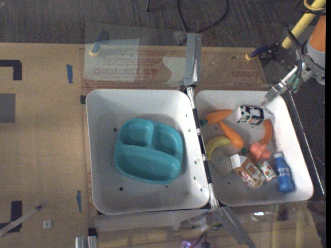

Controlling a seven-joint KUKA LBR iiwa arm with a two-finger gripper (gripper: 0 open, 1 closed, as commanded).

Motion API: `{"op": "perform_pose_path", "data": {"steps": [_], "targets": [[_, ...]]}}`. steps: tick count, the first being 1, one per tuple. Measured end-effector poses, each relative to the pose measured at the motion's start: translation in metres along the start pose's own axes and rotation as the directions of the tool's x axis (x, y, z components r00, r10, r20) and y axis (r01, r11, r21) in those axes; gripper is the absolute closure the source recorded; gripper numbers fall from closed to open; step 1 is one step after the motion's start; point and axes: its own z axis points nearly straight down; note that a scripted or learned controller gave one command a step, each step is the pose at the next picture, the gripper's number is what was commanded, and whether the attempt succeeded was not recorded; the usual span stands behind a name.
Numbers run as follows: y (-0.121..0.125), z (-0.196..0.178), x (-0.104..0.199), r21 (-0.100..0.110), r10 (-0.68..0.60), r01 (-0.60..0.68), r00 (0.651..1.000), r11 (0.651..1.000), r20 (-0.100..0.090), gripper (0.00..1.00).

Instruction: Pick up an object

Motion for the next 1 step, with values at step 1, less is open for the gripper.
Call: {"op": "perform_pose_path", "data": {"steps": [1], "targets": [[0.0358,0.0897,0.0202,0.001,-0.309,0.309,0.951,0.951,-0.006,0.00]]}}
